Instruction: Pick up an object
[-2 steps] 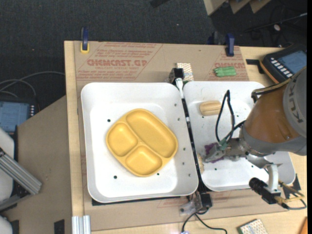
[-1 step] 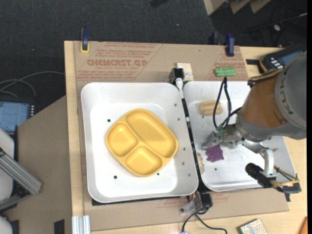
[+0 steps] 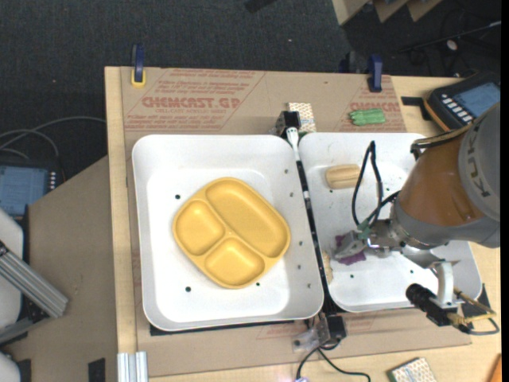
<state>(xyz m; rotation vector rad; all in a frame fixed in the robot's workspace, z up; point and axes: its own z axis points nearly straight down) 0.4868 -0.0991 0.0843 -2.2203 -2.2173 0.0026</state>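
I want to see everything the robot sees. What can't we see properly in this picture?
- Small purple object in the right white bin: too blurry to identify.
- Gripper: whether it grips the object is unclear.
- Right bin's far side: hidden under the grey arm.
- Arm's base: cut off by the edge.

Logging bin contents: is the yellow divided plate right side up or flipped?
Right side up: the yellow divided plate shows three hollow compartments facing the camera, in the left bin.

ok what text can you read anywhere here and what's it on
"CHEMCAST G P", red print on the brown board behind the left bin; the last letters are unsure.
The same red print repeats behind the right bin, partly covered by a green object.
Small lines above and below that print: too small to read.
Device screen at the right: blurred, unreadable.
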